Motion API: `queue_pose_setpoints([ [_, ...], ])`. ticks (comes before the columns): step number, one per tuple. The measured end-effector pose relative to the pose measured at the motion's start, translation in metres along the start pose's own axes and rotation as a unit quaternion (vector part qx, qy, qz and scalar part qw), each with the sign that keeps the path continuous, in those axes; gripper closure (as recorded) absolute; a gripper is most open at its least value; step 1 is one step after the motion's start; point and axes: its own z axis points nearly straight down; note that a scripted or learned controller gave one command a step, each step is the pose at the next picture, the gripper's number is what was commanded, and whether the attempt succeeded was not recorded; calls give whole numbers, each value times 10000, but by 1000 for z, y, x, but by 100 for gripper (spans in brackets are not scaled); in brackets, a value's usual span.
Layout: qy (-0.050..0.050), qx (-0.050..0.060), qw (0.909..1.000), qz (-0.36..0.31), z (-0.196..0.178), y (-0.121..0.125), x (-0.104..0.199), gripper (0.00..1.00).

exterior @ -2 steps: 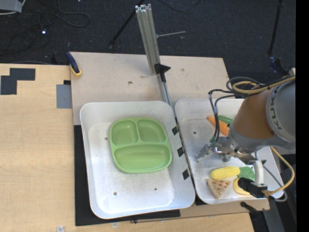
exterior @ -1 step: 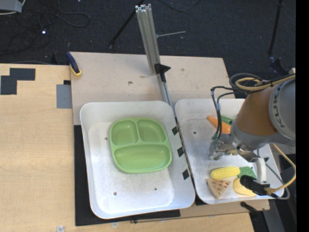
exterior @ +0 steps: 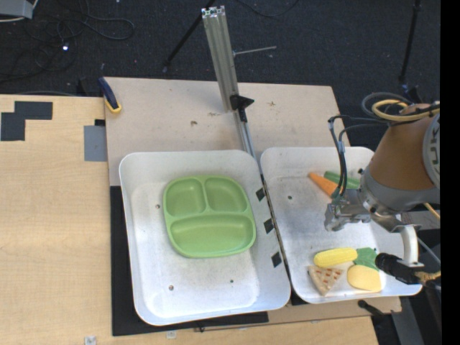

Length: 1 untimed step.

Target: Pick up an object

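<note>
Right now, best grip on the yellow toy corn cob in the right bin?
Probably mid-body on the yellow toy corn cob, coming straight down, fingers closing across its short width. It lies flat, long axis left-right, with the tan pizza-slice toy tight below it, so avoid that side.

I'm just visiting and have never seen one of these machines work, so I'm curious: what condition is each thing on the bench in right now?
Green divided plate: lying flat in the left bin, nothing on it.
Toy carrot: lying in the right bin, partly behind the arm.
Toy corn: lying loose, untouched.
Pizza slice: lying flat beside the corn.
Yellow lemon-like piece: lying loose.
Tool: low over the right bin, holding nothing visible.
</note>
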Motion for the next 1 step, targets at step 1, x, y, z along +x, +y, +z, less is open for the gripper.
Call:
queue_pose_setpoints([
  [1,2,-2,10000,-27,-43,3,1,100],
])
